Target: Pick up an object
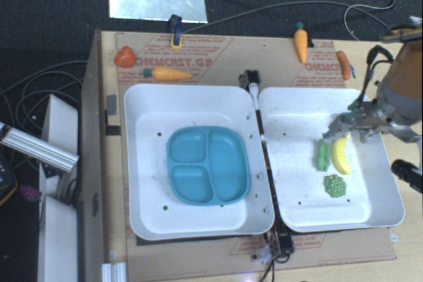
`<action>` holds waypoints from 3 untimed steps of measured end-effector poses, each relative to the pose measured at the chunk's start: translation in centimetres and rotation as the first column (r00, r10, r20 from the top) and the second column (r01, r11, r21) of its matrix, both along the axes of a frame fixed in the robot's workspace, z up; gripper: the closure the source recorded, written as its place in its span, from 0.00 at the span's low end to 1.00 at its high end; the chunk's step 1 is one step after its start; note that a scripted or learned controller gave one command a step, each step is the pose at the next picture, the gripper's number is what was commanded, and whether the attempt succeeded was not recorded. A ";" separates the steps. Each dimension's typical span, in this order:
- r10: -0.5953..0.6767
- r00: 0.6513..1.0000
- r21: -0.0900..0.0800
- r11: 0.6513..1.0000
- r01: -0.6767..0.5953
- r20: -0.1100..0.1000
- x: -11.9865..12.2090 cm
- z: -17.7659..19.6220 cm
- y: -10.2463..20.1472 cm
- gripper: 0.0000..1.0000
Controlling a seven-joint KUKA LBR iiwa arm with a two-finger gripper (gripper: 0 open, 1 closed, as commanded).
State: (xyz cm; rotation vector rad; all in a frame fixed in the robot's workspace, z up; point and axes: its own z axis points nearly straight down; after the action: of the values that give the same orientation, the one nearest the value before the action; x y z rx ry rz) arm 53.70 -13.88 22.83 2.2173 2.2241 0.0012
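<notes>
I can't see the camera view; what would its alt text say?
A robot arm's gripper hovers over the right bin, just above a banana and a green vegetable, with broccoli nearby. The left bin holds a blue divided plate. Toy carrots lie on the cardboard behind.

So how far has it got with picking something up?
Done: the gripper has reached the right bin, just above the banana and green pod. In hand: nothing I can see. Left: grabbing and lifting one; the broccoli also lies there.
</notes>
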 end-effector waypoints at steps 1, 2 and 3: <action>-0.002 1.000 0.000 1.000 0.002 -0.003 2.9 -11.0 -4.4 0.00; 0.000 1.000 0.000 1.000 0.000 -0.001 1.9 -14.4 -1.7 0.00; 0.001 1.000 -0.001 1.000 -0.001 0.005 2.1 -13.2 -1.8 1.00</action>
State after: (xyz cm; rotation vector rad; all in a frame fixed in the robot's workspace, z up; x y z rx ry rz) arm 55.75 -15.66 9.64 2.2130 2.2223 0.0047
